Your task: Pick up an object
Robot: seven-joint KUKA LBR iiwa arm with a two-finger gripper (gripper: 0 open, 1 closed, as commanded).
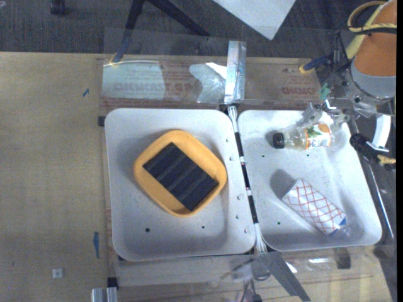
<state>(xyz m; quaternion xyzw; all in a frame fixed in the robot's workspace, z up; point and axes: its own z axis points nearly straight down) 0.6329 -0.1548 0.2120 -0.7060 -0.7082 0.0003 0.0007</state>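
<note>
A small clear bottle (301, 138) with a black cap and an orange label lies on its side at the back of the right bin (368, 197), cap pointing left. My gripper (322, 114) hangs at the bin's back right corner, just above and behind the bottle's base end. Nothing shows between its fingers. A white pouch (314, 206) with a red criss-cross pattern lies at the front of the same bin. A yellow square dish (179, 170) with a dark ribbed top sits in the middle of the left bin (119, 206).
A clear plastic wall (165, 80) with a metal post (235, 72) stands behind the bins. Cables and brackets (368, 145) crowd the right bin's right rim. The wooden bench (47, 168) stretches to the left.
</note>
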